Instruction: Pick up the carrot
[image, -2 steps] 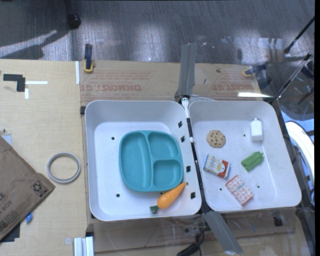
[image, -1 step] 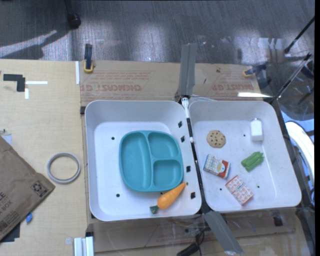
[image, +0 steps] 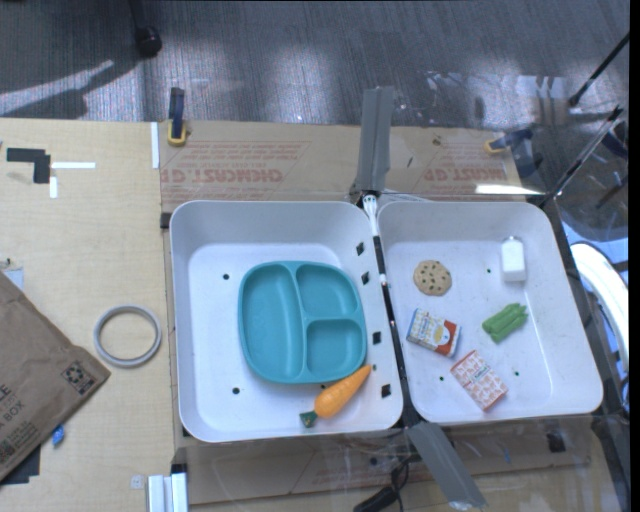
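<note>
Carrot: you find it in the left bin, near the front wall and right of centre. It lies flat on a slant, the orange tip pointing up and right, the green stub at its lower-left end. Its upper end rests against the near-right corner of the teal plate; whether it lies on the rim or only touches it, you cannot tell.

The plate is a divided one with three compartments. It sits in the middle of the same bin, turned slightly off square.

Gripper: you cannot tell its state from this view.

Right bin, just beside the left one, their inner walls touching:
- a round cookie towards the back left
- a small white bottle towards the back right
- a green vegetable piece near the middle right, tilted
- a red-and-white carton at the left, lying flat
- a pink packet towards the front, well apart from the walls

All five lie apart from one another.

On the wooden bench left of the bins you see a grey tape ring, and beyond it a brown cardboard box cut off by the picture's edge. A printed cardboard sheet lies behind both bins, with a yellow clamp at its back-left corner.
</note>
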